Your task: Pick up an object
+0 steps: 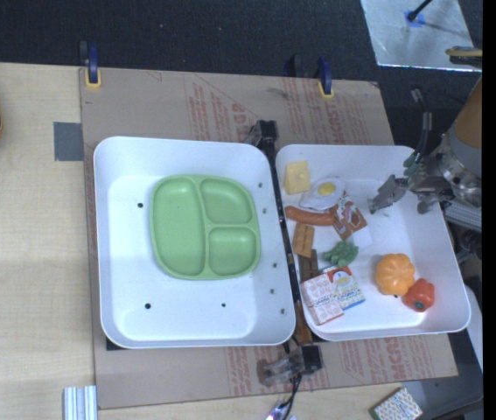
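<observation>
Two bins [112, 234] — food toys crowd right.

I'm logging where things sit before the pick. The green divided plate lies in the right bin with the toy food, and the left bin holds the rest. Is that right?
Not quite. The camera view shows the green divided plate lying alone in the left bin. The toy food, such as the orange pumpkin and the sausage, lies in the right bin.
</observation>
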`<state>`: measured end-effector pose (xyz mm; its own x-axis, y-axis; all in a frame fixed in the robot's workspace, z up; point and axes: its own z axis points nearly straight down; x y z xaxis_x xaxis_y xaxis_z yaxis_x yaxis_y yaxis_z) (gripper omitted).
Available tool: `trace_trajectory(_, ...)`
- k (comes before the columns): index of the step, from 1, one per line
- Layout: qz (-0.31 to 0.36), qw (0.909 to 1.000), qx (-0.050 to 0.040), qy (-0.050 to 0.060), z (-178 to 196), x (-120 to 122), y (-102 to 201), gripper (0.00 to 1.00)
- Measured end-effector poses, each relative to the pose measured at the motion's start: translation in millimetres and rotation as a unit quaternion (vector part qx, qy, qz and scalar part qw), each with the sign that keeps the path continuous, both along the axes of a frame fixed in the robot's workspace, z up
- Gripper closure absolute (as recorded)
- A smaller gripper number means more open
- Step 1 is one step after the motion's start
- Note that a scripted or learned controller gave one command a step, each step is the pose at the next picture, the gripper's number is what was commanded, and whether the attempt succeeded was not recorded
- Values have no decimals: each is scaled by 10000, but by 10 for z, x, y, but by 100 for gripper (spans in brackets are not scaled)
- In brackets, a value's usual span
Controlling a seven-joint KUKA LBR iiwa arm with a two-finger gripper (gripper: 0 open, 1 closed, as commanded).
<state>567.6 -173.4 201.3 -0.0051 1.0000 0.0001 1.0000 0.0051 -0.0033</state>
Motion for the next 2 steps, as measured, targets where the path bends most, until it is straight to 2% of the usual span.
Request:
trace_trajectory(1,24,10000,14,-1,-1130,330,542,0)
trace_trajectory(2,11,10000,-7,-34,-951,342,495,100)
